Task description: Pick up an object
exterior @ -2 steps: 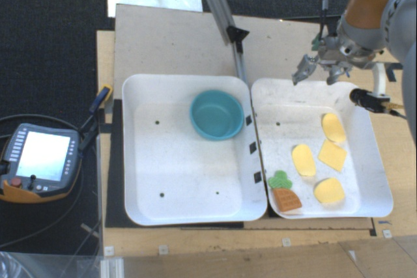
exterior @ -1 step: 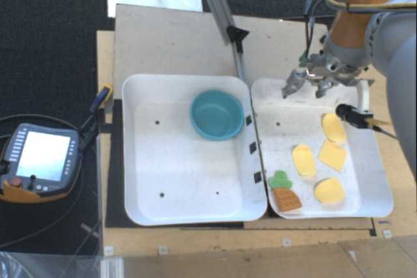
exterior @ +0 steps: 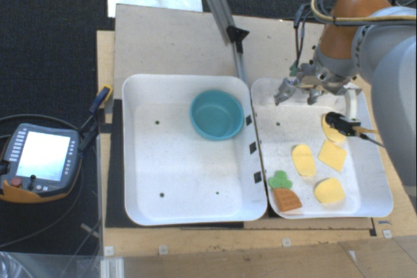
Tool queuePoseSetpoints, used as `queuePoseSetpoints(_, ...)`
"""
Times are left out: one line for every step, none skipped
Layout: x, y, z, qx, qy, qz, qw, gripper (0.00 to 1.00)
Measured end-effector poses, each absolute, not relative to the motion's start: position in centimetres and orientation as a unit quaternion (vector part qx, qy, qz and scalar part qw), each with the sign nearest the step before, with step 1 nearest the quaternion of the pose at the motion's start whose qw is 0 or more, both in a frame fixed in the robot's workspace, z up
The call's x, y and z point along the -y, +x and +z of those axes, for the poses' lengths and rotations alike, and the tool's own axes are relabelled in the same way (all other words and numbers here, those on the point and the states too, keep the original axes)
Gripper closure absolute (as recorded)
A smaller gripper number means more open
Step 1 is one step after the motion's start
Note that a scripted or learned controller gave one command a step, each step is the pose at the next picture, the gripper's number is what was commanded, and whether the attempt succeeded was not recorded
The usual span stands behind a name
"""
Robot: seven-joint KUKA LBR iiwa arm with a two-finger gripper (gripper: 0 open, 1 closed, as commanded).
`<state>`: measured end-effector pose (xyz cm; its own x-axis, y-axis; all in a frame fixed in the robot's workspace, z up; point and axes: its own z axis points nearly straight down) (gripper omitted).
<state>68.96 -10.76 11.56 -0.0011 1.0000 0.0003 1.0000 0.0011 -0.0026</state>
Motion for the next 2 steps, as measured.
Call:
queuePoseSetpoints(10.8,69.1,12.9,0.708,-0.707,-0.0008,-0.001,1.00)
queuePoseSetpoints(10.9,68.5,17.5,0.707,-0.707,-0.0015,-0.002,1.00)
